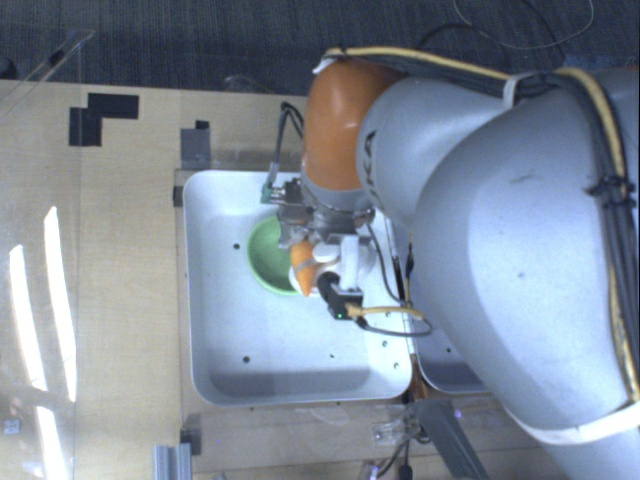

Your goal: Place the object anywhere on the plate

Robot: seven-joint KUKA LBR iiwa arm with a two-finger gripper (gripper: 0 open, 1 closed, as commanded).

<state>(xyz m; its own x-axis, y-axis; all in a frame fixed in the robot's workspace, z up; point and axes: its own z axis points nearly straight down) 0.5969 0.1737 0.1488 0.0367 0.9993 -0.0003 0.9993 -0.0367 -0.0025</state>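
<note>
Dark grey carpet (200,18) lies beyond the pale wooden bench (90,298); glare streaks its left.

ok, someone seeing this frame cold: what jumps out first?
The big grey arm with its orange band, filling the right half and hiding most of the right bin. Next, the gripper low in the left white bin, over the green plate, with an orange object at the plate's right edge.

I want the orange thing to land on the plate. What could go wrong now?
1. The orange thing hangs at the green plate's right edge, so it might slip off into the white bin.
2. The gripper hides much of the plate, so its aim is hard to judge.
</note>
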